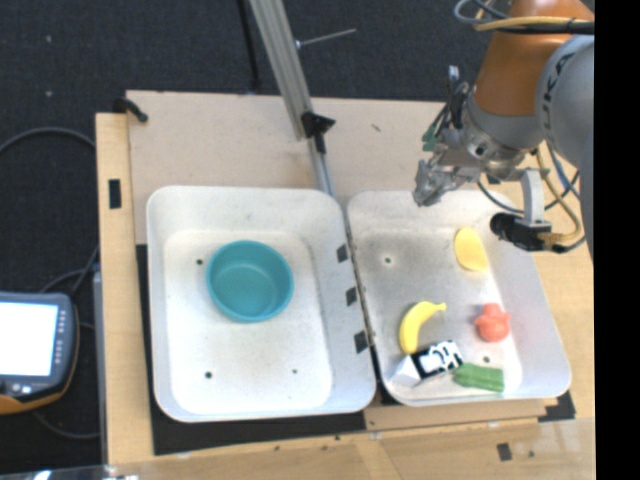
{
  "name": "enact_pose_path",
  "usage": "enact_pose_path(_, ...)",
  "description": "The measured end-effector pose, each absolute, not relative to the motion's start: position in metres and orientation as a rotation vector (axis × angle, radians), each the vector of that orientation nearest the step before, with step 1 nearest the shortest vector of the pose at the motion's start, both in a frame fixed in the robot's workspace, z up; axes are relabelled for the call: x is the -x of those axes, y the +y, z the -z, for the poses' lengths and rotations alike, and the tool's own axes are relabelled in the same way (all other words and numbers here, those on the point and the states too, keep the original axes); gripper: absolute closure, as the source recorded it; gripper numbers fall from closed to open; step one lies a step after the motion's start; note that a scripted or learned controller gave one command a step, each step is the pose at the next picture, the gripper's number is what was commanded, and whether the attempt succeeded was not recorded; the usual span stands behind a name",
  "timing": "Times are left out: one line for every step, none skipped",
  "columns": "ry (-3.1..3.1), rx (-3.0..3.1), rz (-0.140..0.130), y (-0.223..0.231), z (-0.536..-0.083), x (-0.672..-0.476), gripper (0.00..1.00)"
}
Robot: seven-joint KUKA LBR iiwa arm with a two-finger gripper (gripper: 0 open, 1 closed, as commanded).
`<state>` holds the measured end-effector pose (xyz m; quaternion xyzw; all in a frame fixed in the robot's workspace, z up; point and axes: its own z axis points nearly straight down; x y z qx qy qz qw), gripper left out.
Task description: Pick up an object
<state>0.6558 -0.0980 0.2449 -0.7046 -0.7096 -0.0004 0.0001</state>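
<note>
Yellow stands out first: I see a banana [420, 324] lying in the right bin [530, 268], and I'll place everything else against it. Its long axis runs on a slant, one tip pointing up and to the right toward the bin's middle, the other end pointing down toward the near rim. Just below the banana's lower end, close enough that I can't say whether they touch, sits a small black-and-white object [437, 359], with a green piece [478, 377] lying flat along its right side, long axis roughly level across the view. To the banana's right, a little apart, I see a reddish-orange lump [490, 323]. Above and to the right of the banana rests a rounded yellow piece [471, 249], its longer side running up and down the view.

The gripper [432, 186] hangs well above the banana, over the bin's far rim, with nothing visibly in it; I cannot tell how its claw stands.

Far left of the banana, a teal bowl [250, 280] sits upright in the left bin [180, 368].
</note>
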Motion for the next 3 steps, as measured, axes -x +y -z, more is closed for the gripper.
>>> enact_pose_path(-2.231,2.214,0.005,-0.044,-0.255,-0.657,1.0)
enact_pose_path(-2.229,2.213,0.0,0.014,-0.247,-0.652,1.0)
enact_pose_path(-2.23,2.213,0.005,0.068,-0.255,-0.659,1.0)
